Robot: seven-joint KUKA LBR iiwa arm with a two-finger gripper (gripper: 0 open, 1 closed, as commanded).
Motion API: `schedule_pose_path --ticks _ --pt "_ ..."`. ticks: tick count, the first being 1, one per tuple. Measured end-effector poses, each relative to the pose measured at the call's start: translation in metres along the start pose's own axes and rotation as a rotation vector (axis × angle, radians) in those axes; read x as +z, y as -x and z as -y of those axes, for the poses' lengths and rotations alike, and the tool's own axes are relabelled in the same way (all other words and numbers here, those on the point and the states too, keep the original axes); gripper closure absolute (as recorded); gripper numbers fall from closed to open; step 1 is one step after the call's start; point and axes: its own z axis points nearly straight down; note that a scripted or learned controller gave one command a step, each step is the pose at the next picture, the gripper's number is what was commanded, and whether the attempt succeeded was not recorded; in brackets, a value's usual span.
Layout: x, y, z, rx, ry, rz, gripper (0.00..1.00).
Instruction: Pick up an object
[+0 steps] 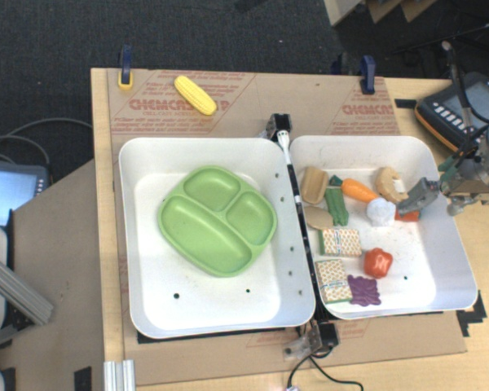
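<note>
Grey two-finger gripper [417, 195] reaching in from right, low over right edge of right-hand bin, pointing left. Wrist and upper arm mostly cut off at frame edge. Finger spacing unclear.

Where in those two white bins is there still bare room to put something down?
The left bin has bare floor along its near edge and left side, around the green divided plate. The right bin is crowded at its left and middle, but its near right corner, beyond the red pepper and purple grapes, is bare.
</note>
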Motion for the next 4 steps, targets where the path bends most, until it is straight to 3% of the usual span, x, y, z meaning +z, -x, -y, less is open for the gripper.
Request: schedule_pose_path --ticks 1,2,3,4 --pt "0.097 -0.013 -0.067 -0.003 -0.004 -0.002 0.00" --pt "0.196 -0.006 -0.101 0.000 0.002 -0.001 0.00" --pt "0.191 -0.011 -0.172 -0.007 -0.006 0.002 0.00" --pt "0.182 -0.012 -0.170 -0.003 -0.003 0.000 1.00"
